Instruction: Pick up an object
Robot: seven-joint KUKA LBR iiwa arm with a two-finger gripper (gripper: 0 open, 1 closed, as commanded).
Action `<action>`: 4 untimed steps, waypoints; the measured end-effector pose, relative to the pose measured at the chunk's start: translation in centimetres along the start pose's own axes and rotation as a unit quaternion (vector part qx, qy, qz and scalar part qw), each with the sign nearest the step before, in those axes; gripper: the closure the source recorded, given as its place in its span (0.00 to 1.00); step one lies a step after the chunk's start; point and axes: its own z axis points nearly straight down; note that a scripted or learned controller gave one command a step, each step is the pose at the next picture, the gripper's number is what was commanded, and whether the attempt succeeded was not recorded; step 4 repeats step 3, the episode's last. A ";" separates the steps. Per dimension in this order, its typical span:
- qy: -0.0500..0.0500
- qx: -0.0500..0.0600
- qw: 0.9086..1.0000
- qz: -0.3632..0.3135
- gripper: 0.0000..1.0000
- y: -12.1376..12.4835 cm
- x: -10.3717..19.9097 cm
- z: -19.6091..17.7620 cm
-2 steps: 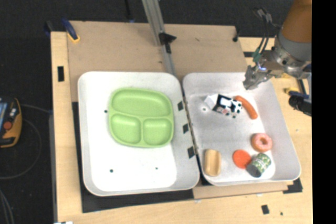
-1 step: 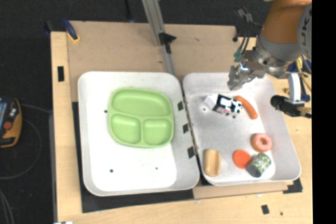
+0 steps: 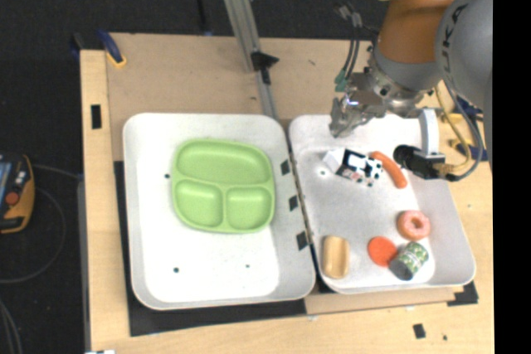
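Note:
My gripper (image 3: pixel 343 122) hangs over the far left corner of the right bin (image 3: pixel 365 211), fingers pointing down with nothing seen between them. Just in front of it lies a small black-and-white toy (image 3: pixel 355 165), with an orange carrot-like stick (image 3: pixel 390 169) beside it on the right. Toward the bin's near side rest a tan bread-like cylinder (image 3: pixel 335 256), an orange disc (image 3: pixel 381 249), a pink donut (image 3: pixel 413 225) and a green-grey can (image 3: pixel 410 260).
The left bin (image 3: pixel 149 261) holds a green divided plate (image 3: pixel 223 186). A metal pole (image 3: pixel 241 21) leans over the bench behind the bins. A black cable connector (image 3: pixel 419 161) hangs at the right bin's far right side.

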 end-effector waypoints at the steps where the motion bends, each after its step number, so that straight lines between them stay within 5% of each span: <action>1: 0.000 0.000 1.000 0.001 1.00 0.8 4.4 -0.2; 3: 0.000 0.002 1.000 0.001 1.00 1.2 13.9 1.9; 4: 0.000 0.002 1.000 0.001 1.00 1.2 13.9 1.9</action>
